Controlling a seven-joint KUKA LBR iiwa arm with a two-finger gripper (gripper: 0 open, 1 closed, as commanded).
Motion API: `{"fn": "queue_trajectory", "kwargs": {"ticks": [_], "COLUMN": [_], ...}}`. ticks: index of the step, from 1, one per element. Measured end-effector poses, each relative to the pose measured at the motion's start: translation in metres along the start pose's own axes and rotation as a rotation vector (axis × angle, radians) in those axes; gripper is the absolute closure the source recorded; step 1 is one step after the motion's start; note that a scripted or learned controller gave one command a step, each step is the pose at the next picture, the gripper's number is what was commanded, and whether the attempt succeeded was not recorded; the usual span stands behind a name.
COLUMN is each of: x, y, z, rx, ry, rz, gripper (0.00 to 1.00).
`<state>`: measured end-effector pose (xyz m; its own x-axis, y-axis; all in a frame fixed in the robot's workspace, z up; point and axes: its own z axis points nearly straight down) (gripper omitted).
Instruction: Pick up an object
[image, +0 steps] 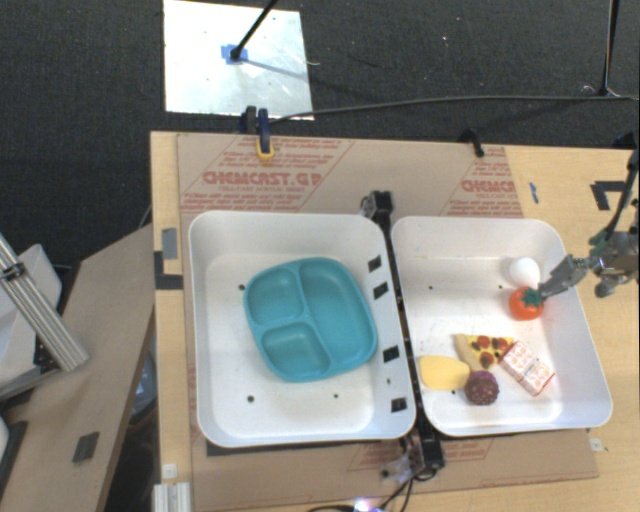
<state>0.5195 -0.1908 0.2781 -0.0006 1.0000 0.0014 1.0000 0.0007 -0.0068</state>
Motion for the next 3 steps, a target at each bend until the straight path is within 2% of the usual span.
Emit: {"fn": "queue_trajectory", "kwargs": {"ticks": [1, 3], "x": [0.001, 0.006], "y": [0.002, 0.003], "z": [-0.005, 0.121], "rx": [-0.009, -0.003], "ry": [-0.002, 0.0], "rz": [-0.003, -0.001], "gripper": [0.0, 0.0]}}
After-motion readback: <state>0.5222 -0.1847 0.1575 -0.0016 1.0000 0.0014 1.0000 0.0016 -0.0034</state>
